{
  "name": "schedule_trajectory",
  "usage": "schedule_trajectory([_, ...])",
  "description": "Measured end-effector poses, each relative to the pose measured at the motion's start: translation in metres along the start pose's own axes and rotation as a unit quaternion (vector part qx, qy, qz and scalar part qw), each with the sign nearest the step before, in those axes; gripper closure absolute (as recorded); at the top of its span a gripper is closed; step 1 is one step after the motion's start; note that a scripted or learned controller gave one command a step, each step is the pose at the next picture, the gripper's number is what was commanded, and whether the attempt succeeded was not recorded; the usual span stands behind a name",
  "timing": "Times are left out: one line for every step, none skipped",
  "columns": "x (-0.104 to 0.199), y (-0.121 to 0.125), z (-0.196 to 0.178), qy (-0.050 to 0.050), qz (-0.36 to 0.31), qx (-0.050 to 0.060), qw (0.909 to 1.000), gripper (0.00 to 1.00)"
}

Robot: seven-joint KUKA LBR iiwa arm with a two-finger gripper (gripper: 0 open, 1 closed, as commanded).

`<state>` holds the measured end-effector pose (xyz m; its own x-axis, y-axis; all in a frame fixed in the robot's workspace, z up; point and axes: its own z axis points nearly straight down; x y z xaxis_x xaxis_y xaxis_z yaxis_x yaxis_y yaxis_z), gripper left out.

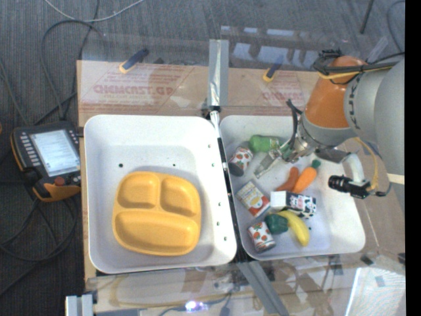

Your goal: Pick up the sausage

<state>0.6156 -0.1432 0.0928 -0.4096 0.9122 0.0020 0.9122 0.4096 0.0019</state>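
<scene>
Big white bin (342,237) around the carrot (304,178). Grey arm (385,110) up and to the right of the carrot. Gripper (275,158) low down, just up and left of the carrot. Cannot tell if wide or shut; nothing seen held. Small red sausage (289,178) right beside the carrot's left side, slanted like it, just down-right of the gripper. Probably a short hop away.
</scene>
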Motion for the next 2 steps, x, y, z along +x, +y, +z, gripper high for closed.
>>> schedule_trajectory([-0.009, -0.050, 0.003, -0.005, -0.029, -0.004, 0.9996, 0.00])
schedule_trajectory([-0.008, -0.047, -0.007, -0.004, -0.029, -0.007, 0.9996, 1.00])
